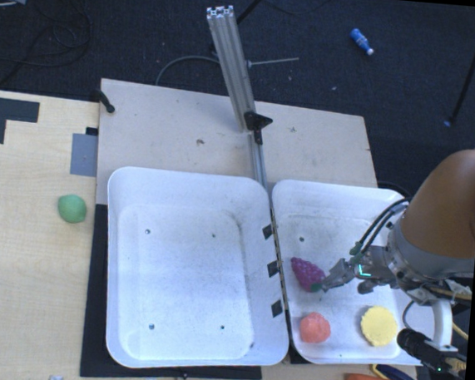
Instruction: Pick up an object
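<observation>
Gripper [322, 282] low in right bin [337, 199], tip at the purple object [305, 271], which lies on the bin floor near the divider. Cannot tell the state of the jaws. Nothing lifted yet; grasp and lift remain. Red ball [314, 327] and yellow object [379, 325] untouched nearby.

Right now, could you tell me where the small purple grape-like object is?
The purple grape-like object lies in the right white bin, near its left wall, beside the gripper, above the round pink object.
</observation>
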Robot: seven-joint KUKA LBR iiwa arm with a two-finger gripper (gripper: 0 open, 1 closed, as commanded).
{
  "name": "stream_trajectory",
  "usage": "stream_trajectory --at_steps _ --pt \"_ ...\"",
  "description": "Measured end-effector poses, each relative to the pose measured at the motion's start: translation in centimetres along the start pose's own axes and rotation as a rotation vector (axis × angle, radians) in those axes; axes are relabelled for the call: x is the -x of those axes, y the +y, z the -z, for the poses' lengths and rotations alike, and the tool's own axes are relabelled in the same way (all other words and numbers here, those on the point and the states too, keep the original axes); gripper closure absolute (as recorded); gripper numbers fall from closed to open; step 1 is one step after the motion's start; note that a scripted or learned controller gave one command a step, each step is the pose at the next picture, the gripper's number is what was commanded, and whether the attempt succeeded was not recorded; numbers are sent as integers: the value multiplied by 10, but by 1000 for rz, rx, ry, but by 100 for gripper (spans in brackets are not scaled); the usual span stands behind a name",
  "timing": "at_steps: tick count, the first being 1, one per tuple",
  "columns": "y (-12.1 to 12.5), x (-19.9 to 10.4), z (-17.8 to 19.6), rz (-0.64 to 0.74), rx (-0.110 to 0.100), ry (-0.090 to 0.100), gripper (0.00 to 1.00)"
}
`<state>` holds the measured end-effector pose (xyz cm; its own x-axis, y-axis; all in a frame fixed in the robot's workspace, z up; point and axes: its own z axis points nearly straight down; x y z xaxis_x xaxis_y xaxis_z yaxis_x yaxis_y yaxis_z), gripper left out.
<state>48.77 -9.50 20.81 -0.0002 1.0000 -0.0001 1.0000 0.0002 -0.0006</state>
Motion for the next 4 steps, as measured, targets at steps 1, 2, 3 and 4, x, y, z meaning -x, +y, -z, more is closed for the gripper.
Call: stream_trajectory --at_steps 1,2,3,4 --pt "0 0 0 0 0 0 0" --pt "8 0 -48 1 -4 1 0" --pt "10 1 -110 0 -4 1 0" --pt "10 2 -116 0 2 0 0"
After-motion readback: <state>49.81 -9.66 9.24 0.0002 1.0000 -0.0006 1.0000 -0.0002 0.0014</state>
